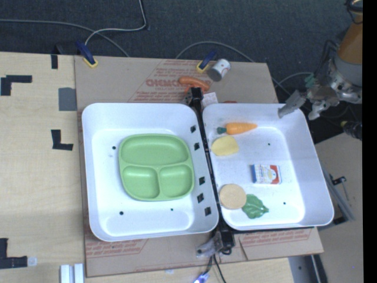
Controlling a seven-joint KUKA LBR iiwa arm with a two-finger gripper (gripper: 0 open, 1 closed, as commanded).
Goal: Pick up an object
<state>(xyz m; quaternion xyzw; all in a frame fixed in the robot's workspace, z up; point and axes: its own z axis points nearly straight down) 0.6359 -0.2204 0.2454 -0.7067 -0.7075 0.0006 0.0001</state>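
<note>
Candidate objects are gathered in the right bin (312,158): a toy carrot (240,127), a yellow lemon-like piece (225,146), a small printed carton (265,174), a tan round cookie (232,196) and a green leaf (255,207). A green divided plate (156,165) lies in the left bin (97,158). The end effector (301,104) hovers at the right bin's far corner, holding nothing; whether it is apart or together cannot be told. The approach is judged underway; descent over one item is required next.
</note>
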